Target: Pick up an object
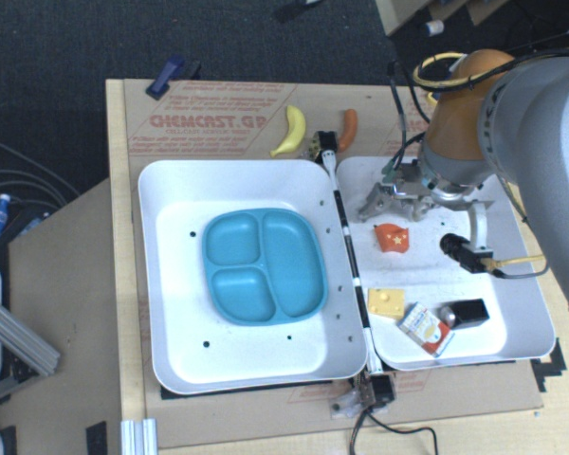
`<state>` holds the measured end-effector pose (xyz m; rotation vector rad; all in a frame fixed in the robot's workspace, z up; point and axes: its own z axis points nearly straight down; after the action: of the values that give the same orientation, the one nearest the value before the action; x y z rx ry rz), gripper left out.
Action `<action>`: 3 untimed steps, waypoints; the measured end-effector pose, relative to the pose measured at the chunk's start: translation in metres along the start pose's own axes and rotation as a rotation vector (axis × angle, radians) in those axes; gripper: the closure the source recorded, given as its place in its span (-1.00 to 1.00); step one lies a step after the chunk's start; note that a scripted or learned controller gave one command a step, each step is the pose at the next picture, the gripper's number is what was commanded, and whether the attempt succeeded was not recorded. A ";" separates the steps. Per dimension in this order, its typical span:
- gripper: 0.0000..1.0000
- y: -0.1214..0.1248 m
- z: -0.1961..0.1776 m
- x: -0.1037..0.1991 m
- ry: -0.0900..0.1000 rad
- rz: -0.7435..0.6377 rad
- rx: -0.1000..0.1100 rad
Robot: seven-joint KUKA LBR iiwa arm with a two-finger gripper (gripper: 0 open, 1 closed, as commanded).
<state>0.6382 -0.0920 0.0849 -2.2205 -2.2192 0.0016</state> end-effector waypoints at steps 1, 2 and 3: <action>1.00 0.001 -0.010 0.000 0.000 0.000 -0.002; -1.00 0.000 -0.010 0.000 0.000 0.000 -0.001; -1.00 0.006 0.000 0.001 -0.001 -0.001 -0.003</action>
<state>0.6445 -0.0915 0.0846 -2.2217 -2.2230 -0.0007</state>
